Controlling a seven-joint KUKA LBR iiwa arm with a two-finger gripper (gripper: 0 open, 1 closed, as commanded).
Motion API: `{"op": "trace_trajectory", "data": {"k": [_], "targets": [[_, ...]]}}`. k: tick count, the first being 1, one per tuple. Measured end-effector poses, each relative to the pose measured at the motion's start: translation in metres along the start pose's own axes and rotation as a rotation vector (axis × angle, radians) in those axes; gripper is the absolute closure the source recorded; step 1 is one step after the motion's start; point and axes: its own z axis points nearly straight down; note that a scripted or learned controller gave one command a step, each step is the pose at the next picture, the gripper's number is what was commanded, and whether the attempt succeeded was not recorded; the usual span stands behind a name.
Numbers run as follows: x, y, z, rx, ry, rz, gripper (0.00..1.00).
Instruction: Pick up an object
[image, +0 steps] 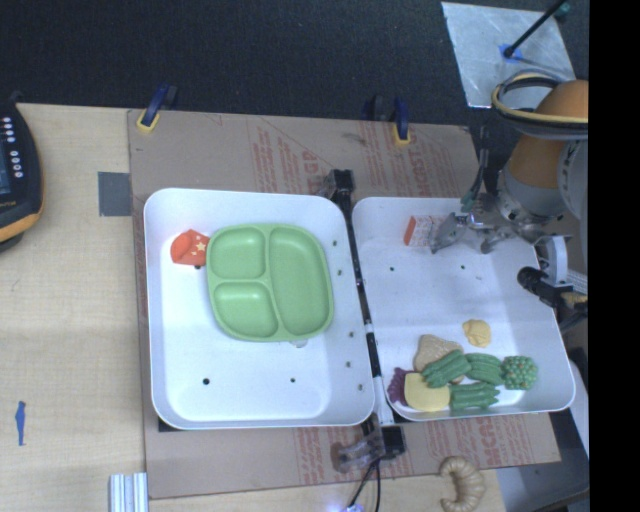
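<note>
Along the right bin's (400, 330) far edge, we are listing a small orange-red packet (410, 232), long axis upright. Just to its right we are logging the gripper (462, 232), fingers spread, pinching nothing, packet lying leftward.

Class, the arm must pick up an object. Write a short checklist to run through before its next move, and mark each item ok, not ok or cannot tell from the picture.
1. Gripper is above the right bin: ok.
2. A target lies close by: the small orange-red object sits just beside the gripper: ok.
3. Fingers ready to close: cannot tell.
4. Nothing held yet: cannot tell.
5. Other pickable objects exist: a pile with green vegetables lies at the bin's near edge: ok.
6. Green divided plate in the left bin is away from the arm: ok.
</note>
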Motion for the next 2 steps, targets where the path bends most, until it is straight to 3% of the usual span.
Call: {"op": "trace_trajectory", "data": {"k": [1,2], "targets": [[-0.016,-0.003,-0.058,0.002,0.002,0.004,0.00],[0.037,-0.039,0.002,0.015,0.007,-0.003,0.00]]}}
